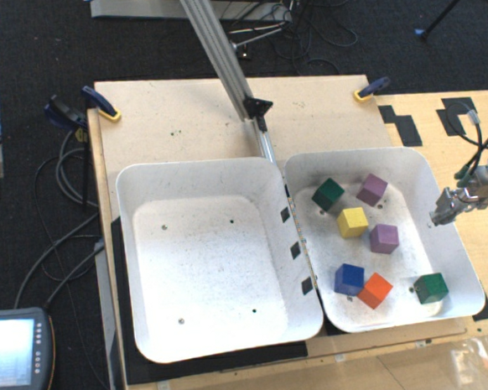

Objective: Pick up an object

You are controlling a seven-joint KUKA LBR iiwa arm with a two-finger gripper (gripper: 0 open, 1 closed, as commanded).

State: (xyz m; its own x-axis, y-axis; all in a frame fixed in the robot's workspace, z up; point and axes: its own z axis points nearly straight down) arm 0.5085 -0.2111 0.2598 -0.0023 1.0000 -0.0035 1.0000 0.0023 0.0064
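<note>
Right bin holds all cubes. Near row: blue cube touching orange cube, green cube by the rim. Mid: yellow cube, purple cube. Far: dark green cube, second purple cube. Gripper over right rim, grasp state unclear.

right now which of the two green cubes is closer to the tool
The lighter green cube in the right bin's near right corner; the dark green cube sits farther from the tool.
</note>
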